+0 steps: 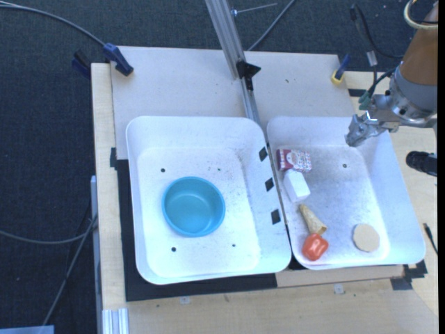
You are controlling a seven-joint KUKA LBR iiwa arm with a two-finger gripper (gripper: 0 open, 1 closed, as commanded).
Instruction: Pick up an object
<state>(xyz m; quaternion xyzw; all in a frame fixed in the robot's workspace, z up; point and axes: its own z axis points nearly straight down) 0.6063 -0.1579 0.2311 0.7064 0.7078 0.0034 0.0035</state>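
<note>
Jaws cannot be read at this slant: the gripper (356, 133) hangs as a small grey tip over the far right corner of the right bin (389, 179), and whether it is spread or closed cannot be told, though nothing shows between its tips. Nearest below it, along the bin's left wall, sits a carton (294, 160) in dark red and white, lying flat, with a white block (297, 185) touching its near edge. Nearer the camera, a tan cone (313, 219) lies tilted, its lower end just beside a red pepper (315, 246) at the bin's front rim. A round, pale brown biscuit (366, 238) rests well apart from these, toward the front right corner. Above the gripper, the arm (417, 82) rises steeply toward the upper right, metal wrist below, an orange band above it. Left of the divide, the left bin (201, 134) holds a blue bowl (194, 206), upright, slightly left of centre. A metal pole (226, 26) slants from the top edge down to the gap between the bins.
</note>
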